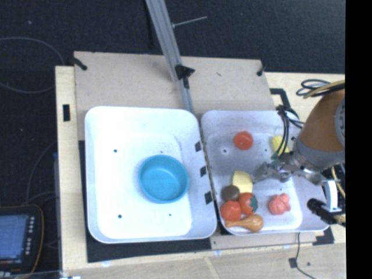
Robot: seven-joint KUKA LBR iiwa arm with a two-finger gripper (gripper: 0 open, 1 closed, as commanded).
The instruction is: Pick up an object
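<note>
Claw (268,172) low in right white bin (261,121), fingers' state unreadable, nothing seen gripped. Pale yellow block (242,182) just left of it; pink lumpy toy (279,204) nearer, orange-red ball (243,140) farther. Blue bowl (163,178) in left bin (104,156). Pick not yet done.

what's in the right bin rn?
The right bin holds a red ball, yellow block, brown piece, tomato-like piece, orange gourd-shaped piece, pink piece and a yellow item partly covered by the arm. The gripper hovers mid-bin.
</note>
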